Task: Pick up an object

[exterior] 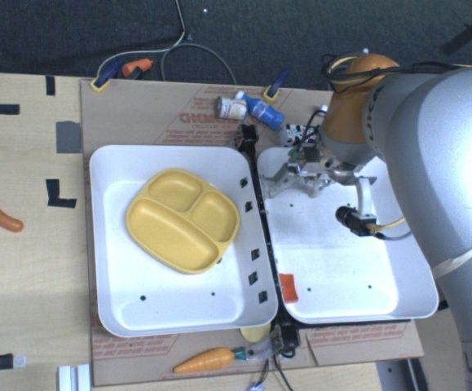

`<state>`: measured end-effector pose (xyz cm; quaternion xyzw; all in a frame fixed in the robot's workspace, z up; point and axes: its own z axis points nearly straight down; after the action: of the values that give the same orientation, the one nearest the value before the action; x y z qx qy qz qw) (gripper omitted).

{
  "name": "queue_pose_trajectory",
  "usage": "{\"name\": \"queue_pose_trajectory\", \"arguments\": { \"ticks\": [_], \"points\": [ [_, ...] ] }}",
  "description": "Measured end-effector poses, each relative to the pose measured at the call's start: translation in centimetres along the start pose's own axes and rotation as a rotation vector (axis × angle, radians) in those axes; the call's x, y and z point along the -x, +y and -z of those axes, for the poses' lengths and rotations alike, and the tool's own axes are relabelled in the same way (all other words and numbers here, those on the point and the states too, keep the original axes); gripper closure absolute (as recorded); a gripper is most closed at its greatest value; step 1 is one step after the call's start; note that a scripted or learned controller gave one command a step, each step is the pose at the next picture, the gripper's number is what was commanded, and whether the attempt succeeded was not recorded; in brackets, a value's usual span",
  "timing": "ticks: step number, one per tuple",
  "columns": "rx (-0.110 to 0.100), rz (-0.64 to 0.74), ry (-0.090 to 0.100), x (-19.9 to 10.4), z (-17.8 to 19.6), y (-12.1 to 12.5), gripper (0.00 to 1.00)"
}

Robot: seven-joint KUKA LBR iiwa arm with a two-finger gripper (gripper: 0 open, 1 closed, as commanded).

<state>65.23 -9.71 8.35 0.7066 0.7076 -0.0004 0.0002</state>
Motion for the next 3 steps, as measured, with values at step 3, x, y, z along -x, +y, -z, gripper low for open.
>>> {"name": "queue_pose_trajectory", "arguments": {
  "ticks": [3],
  "points": [
    [0.001,0.001,0.0,-0.2,0.2,1.7,0.0]
  ]
}}
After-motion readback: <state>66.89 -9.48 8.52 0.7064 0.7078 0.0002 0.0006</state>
